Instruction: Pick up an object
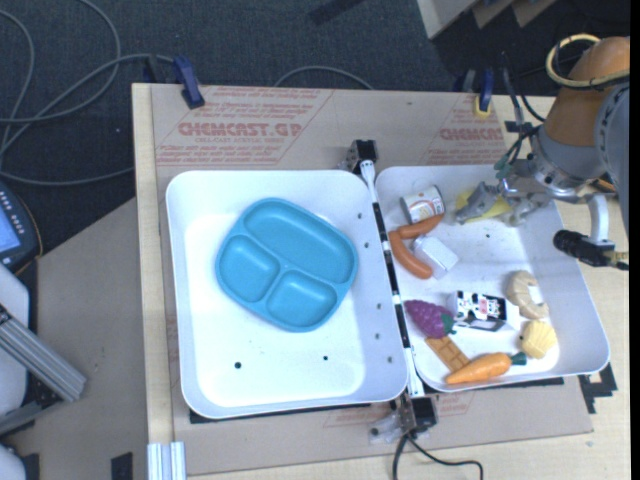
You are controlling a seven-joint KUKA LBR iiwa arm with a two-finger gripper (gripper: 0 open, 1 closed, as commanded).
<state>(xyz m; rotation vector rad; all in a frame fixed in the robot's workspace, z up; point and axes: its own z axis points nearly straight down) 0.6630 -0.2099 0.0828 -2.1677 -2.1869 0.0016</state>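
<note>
Far left of the hand, a blue tray [287,263] lies in the left bin [200,368]. Nearer, in the right bin [580,318], a can [424,206] and two sausages [408,243] are seen, with grapes [428,316] and a carrot [478,368] further toward the front rim. Just left of the hand [512,200], a banana [478,203] lies at the bin's back, and is judged the likely target; its long axis runs roughly left to right, tilted slightly, one end pointing at the hand. Whether the hand is open or closed cannot be told. The approach step is judged in hand; a descent and closure across the banana's short width would be called for next.
</note>
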